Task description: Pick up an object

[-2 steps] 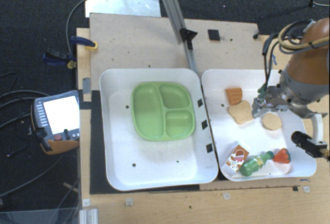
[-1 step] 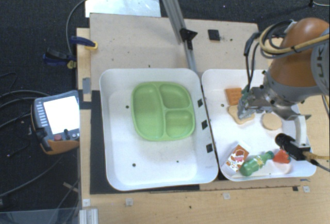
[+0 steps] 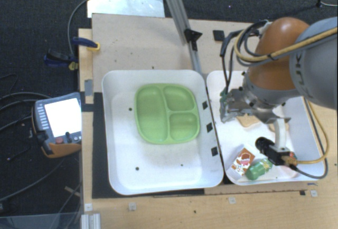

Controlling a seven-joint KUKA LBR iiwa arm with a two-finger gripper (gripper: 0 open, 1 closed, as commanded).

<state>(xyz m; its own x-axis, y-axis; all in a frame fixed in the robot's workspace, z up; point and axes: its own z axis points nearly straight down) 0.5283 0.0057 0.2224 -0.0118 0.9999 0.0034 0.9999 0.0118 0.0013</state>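
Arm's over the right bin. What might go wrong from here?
The gripper sits close to the right bin's left wall and may strike it. The small carton and green item lie touching in the near corner, so a grab there could catch both or neither.

The smooth grey arm (image 3: 317, 48) swells into a rounded orange band (image 3: 280, 38) above a domed grey wrist housing (image 3: 269, 88). Yellow and black cables (image 3: 240, 51) loop beside it. The dull metal gripper (image 3: 228, 109) looks blocky and angular.
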